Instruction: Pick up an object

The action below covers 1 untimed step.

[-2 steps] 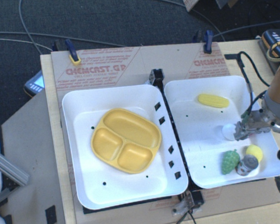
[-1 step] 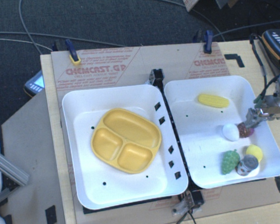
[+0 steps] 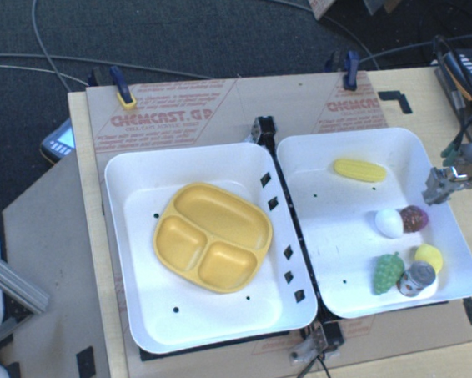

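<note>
Illumination: bright, even, overhead; cool blue cast across frame. White bins (image 3: 129, 237) near overexposure, esp. centre of frame; wall detail washed out. Shadows soft and short, e.g. under yellow tray (image 3: 214, 236), lower side. Dark floor (image 3: 8, 99), upper left of frame, underexposed, low detail. Focus moderate; fine text on bench (image 3: 161, 116) legible but soft. Slight softness at right edge.

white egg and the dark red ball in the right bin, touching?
Touching: camera view shows the white egg pressed against the dark red ball, no white bin floor between.
</note>
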Motion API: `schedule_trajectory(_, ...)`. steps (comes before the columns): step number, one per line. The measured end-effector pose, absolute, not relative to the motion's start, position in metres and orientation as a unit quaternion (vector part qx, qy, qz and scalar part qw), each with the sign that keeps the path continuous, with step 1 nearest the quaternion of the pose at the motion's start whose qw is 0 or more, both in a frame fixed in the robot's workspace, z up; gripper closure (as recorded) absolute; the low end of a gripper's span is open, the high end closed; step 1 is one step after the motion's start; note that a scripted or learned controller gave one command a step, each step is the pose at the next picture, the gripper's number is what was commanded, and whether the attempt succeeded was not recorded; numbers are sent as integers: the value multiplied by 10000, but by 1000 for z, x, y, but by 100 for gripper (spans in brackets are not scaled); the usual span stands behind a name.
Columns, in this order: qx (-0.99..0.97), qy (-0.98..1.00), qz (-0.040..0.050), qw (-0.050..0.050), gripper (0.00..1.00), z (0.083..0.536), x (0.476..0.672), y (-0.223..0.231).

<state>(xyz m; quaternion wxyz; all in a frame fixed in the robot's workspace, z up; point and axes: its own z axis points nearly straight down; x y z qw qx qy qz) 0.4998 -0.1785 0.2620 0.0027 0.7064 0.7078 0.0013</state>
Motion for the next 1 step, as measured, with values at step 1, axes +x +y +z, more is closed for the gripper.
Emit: schedule_trajectory(1,7053,7089,4,-11,100,254,514,-135)
